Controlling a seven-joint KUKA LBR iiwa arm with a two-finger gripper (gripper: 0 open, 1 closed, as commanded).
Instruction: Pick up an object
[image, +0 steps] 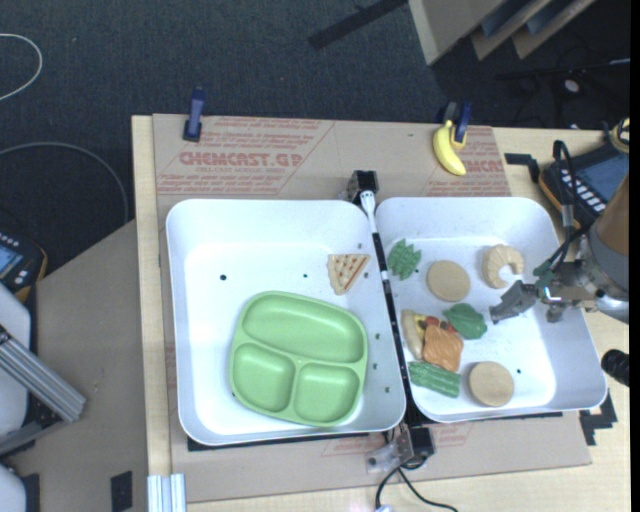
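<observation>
Gripper (512, 303), its state unclear, hovers between croissant (501, 264), green leaf (466, 320) and cookie (491, 382)

Arm (610, 250) is running off the right edge of the frame, upper links cut off. Gripper (520, 300) is hanging over the right bin (470, 212) near its right rim, too small and dark to read. Bin's right rim is partly hiding under the wrist. Orange food piece (443, 347) is overlapping a pale piece (412, 328), identity unclear.
</observation>
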